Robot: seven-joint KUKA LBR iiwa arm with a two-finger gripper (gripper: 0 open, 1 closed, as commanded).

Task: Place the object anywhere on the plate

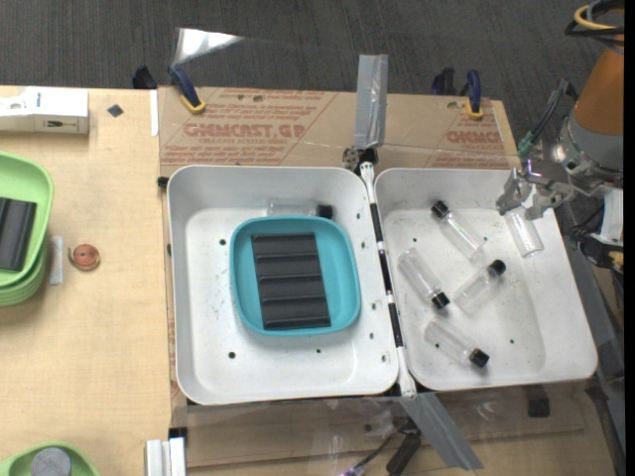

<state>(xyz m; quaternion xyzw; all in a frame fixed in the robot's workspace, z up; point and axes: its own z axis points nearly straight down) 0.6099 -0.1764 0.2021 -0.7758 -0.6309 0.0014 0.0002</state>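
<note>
Wooden bench carries two white bins [189,296]. Gripper [524,211] hovers at the right bin's upper right edge, clamped on a clear vial [525,234] hanging beneath its jaws. Teal plate [241,266] sits far left of the jaws. Four vials [454,228] lie below-left.

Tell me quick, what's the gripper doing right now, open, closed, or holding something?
Gripper: shut on a clear vial, held above the right bin's upper right corner.
</note>
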